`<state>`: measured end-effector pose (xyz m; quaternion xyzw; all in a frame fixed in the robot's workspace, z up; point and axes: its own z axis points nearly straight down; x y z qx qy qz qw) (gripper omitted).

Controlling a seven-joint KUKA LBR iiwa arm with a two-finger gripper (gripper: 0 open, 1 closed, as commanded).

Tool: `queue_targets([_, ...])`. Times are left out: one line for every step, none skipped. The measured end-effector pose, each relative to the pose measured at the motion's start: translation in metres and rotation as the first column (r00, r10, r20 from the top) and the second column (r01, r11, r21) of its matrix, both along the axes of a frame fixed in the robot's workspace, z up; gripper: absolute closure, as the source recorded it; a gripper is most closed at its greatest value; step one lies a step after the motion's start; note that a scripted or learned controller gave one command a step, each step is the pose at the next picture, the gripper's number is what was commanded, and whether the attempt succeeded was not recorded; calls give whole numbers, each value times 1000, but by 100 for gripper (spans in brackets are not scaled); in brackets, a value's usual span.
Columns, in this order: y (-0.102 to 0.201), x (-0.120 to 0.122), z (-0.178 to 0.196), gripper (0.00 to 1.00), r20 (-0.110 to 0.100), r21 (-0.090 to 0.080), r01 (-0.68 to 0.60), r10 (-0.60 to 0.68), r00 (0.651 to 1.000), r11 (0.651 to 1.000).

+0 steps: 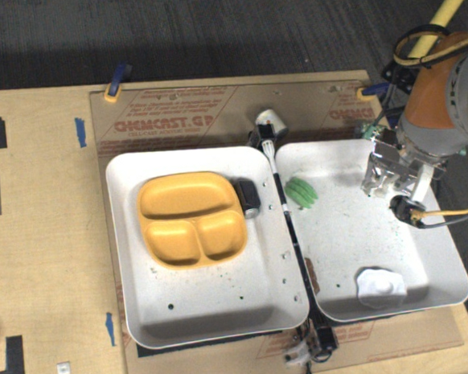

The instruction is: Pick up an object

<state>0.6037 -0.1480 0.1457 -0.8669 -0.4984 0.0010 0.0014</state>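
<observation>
The claw [376, 181] hangs over the upper right part of the right bin [435, 287]; whether it is spread or pressed together cannot be told. Nothing shows in its grip. One green object [301, 191] lies to its left, near the bin's left wall, apart from it. One white object [379, 284] lies below it, near the front wall. The left bin [138, 303] holds one yellow tray [193, 218] and one dark object [247, 197] touching its right edge. Both bins sit on the counter [38, 262].

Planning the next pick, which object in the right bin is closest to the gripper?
The green ribbed object, up beside the divider, level with the gripper. The white crumpled object lies farther off at the bin's front edge.
</observation>
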Motion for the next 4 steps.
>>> queue_targets([0, 0, 0, 0, 0, 0, 0, 0, 1000, 1000])
queue_targets([24, -71, -61, 0, 2, 0, -25, 25, 1000, 1000])
queue_targets([2, -50, -61, 0, 5, -3, -257, 257, 966, 967])
queue_targets([-32, -20, -61, 0, 4, 2, -243, 243, 970, 970])
